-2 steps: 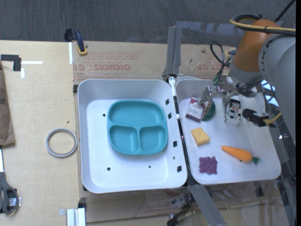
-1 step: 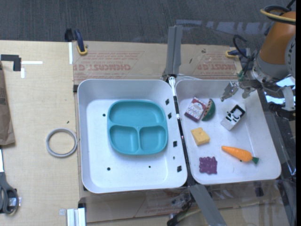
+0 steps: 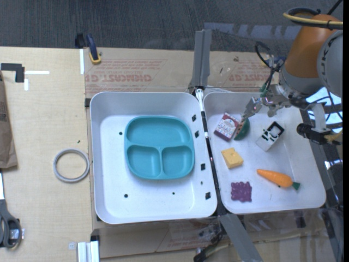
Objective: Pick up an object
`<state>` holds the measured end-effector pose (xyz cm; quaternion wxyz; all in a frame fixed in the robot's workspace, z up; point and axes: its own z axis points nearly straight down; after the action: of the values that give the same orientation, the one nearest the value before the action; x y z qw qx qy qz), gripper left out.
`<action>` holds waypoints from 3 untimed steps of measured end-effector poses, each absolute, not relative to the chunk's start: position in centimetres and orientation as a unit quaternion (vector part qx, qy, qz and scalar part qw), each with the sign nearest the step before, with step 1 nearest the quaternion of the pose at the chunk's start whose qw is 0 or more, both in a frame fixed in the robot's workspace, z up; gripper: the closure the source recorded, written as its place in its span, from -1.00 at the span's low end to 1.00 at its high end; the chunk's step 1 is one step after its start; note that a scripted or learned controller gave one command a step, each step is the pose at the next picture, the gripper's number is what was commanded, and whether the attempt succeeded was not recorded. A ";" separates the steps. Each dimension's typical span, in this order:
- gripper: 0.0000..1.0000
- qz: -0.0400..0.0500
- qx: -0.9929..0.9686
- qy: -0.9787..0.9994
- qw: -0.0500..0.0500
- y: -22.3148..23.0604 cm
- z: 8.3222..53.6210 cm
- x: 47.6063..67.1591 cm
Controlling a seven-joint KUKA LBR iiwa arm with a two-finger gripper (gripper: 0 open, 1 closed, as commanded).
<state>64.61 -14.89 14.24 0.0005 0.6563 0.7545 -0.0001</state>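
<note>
Gripper hovers beside flat red packet, near yellow wedge.

Grey arm reaches in from right, orange band up; hand angled down-left.

R bin: red-white packet, yellow cheese block, purple grape bunch, orange carrot, black-white box scattered, gaps btwn. L bin: teal divided plate fills centre, margins free.
</note>
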 end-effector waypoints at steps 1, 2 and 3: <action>-1.00 0.001 0.599 0.801 0.001 -12.6 10.0 54.3; -1.00 0.000 0.566 0.825 0.000 -12.5 9.1 59.9; -1.00 0.000 0.550 0.835 0.001 -10.3 9.2 64.5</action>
<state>64.45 -10.26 9.19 0.0007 0.5499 0.8352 0.0000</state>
